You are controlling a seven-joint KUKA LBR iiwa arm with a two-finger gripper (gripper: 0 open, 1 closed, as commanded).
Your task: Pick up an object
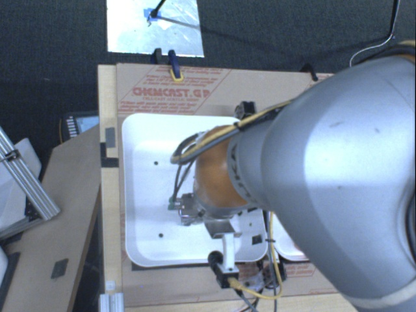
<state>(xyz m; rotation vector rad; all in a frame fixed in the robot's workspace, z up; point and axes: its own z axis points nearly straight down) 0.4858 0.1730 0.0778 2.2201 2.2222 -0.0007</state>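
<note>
The grey arm reaches in from the right and covers most of the left white bin. Its orange band sits over the bin's middle. Below the band, the gripper points down toward the bin floor, seen from above as a small metal block with cables running to it. Whatever lies under the gripper is hidden by the wrist. Two tiny dark specks show on the bare bin floor to the left. A small dark piece lies on the white near the bin's right side, beside the arm.
A sliver of the right bin shows under the arm. A cardboard sheet with red print lies behind the bins, held by a blue clamp. Aluminium framing stands at the left, off the bench.
</note>
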